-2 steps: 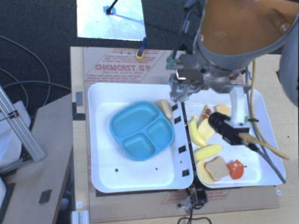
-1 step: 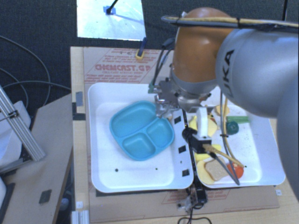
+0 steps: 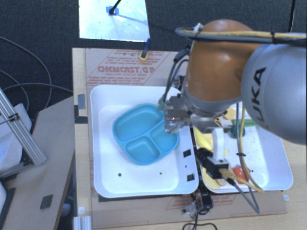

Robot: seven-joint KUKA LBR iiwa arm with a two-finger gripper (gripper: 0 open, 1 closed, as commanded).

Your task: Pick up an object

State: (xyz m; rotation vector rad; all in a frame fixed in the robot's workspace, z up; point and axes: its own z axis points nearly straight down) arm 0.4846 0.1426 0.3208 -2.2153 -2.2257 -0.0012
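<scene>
The gripper hangs low over the right edge of the blue tray, at the inner side of the left bin. How it is set I cannot tell — the arm's bulk covers most of it. The tray lies flat in the middle of that bin, its long axis slanting from upper right to lower left, and most of it stretches left and below the gripper. By my judgement the nearest hold is the tray's right rim — just under the tool.
</scene>
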